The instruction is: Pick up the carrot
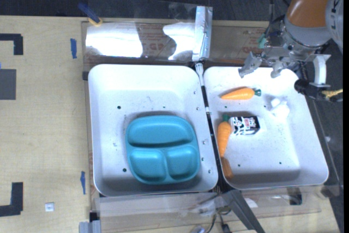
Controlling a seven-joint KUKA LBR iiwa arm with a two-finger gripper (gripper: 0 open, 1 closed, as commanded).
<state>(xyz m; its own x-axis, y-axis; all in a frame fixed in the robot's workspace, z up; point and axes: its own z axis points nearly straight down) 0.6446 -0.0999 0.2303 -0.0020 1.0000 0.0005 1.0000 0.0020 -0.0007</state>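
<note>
The small orange carrot with a green tip [238, 94] lies on its side in the far part of the right shallow white bin [313, 163], its green end pointing right. Nothing touches it. Just near of it, toward the bin's middle, sits a small black-and-white carton-like object [244, 125], apart from the carrot. A second, longer orange carrot-shaped piece [223, 138] lies along the bin's left wall, touching or nearly touching the left side of that black-and-white object and running toward the near edge. A small white thing [277, 103] rests to the right of the green-tipped carrot; its shape is too pale against the bin to make out.

The gripper [263, 66] hangs over the far edge of the right bin, beyond and slightly right of the carrot, well clear of it. Its two fingers [248, 68] are spread apart and pinch nothing. The grey arm with its orange band [313, 5] rises from there toward the far right.

In the left white bin [103, 90] sits a blue plastic divided tray [162, 147], near the middle. Both bins rest on a light wooden surface [38, 117].
</note>
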